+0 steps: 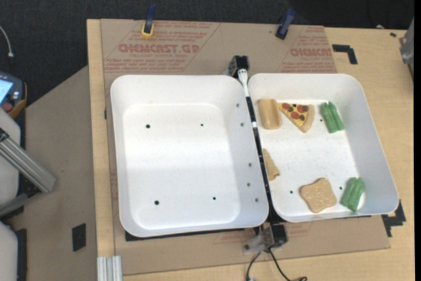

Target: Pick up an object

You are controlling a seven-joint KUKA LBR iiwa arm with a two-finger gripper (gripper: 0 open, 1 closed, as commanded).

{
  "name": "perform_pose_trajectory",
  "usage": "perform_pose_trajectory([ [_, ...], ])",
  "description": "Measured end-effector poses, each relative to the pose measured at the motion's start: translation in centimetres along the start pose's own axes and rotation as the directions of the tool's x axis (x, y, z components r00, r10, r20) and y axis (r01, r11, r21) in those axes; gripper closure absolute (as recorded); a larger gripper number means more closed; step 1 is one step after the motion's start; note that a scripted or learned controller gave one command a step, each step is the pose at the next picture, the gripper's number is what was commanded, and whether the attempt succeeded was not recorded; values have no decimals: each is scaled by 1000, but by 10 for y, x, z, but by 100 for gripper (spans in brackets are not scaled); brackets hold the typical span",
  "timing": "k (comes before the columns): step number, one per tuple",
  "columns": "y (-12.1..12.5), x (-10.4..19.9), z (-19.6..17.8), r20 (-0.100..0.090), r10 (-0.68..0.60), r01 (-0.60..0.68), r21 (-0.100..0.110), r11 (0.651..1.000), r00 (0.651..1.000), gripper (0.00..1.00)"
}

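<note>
Dark carpeted floor surrounds the table (197,36), whose cardboard sheet carries two white bins. The right bin (368,135) holds a bread roll (268,113), a pizza slice (297,114), two green vegetable pieces (331,117) (353,194) and a toast slice (318,195). A tan piece (269,164) at the shared rim is partly hidden and hard to identify. The left bin (125,141) adjoins it. The claw's state cannot be told.
</note>
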State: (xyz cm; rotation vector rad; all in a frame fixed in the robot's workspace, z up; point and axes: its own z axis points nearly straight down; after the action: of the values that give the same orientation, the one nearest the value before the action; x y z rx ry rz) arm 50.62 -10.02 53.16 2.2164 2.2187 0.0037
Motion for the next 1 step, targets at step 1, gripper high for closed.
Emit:
perform_pose_trajectory([
  [1, 1, 0, -11, 2, -1, 1, -5, 1000, 1000, 100],
])
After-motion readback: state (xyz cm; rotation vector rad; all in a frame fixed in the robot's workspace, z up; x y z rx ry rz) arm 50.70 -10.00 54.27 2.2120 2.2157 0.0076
